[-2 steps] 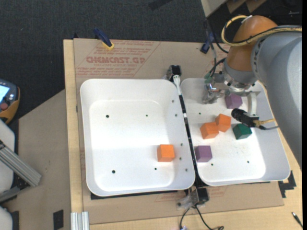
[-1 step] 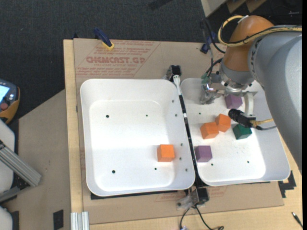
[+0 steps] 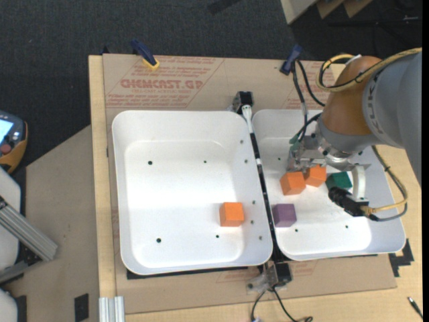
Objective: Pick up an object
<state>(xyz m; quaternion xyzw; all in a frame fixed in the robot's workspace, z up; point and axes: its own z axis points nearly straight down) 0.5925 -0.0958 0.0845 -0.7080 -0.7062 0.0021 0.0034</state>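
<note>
You are looking at two orange blocks (image 3: 293,183) sitting side by side in the right bin (image 3: 375,243), both matte cubes, touching each other. The gripper (image 3: 305,161) is hanging right above them, but you cannot tell whether it is grasping either. A green block (image 3: 342,180) is lying just beside them, a purple cube (image 3: 284,214) nearby. Another orange cube (image 3: 231,214) is resting in the smooth white left bin (image 3: 134,180) on the cardboard-covered tabletop (image 3: 167,79).

Bright, even overhead light; soft shadows; mild glare on white bins (image 3: 134,139)
</note>
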